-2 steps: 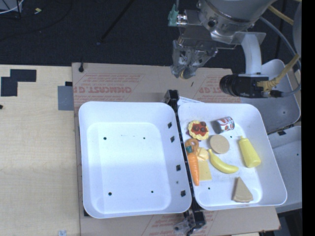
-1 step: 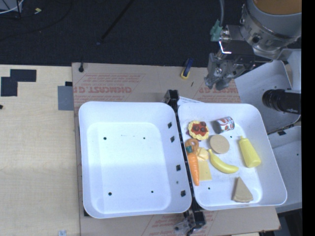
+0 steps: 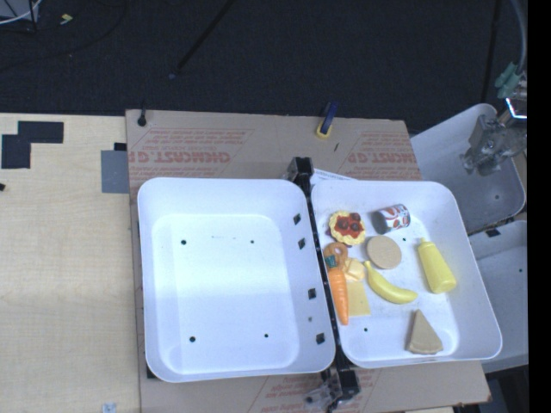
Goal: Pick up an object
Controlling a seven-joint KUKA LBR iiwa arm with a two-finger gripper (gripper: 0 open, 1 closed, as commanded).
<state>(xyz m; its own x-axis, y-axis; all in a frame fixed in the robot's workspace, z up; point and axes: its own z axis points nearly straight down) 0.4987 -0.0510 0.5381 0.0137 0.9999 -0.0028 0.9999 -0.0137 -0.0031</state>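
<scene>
Objects for picking all lie in the right bin (image 3: 465,222), one of two shallow white bins set side by side on a cardboard-covered counter (image 3: 215,149). Along that bin's left side sit a small round pizza toy (image 3: 347,225), a pretzel (image 3: 335,254) just below it, and an orange carrot (image 3: 338,295) lying lengthwise, partly over a pale yellow cheese slice (image 3: 356,292). Toward the middle, a red and white can (image 3: 392,218) lies on its side near the far wall, with a tan round cookie (image 3: 384,252) just in front of it and a yellow banana (image 3: 390,286) curving below that. A yellow bottle (image 3: 436,266) lies to the right of the cookie, and a tan wedge of bread (image 3: 423,334) rests near the bin's front right corner. The left bin (image 3: 164,231) sits beside it, joined by a black hinge strip. The tool (image 3: 492,149) hangs at the upper right, well apart from the bins and above a grey surface; whether it is open or closed cannot be told, and nothing is seen in it.
</scene>
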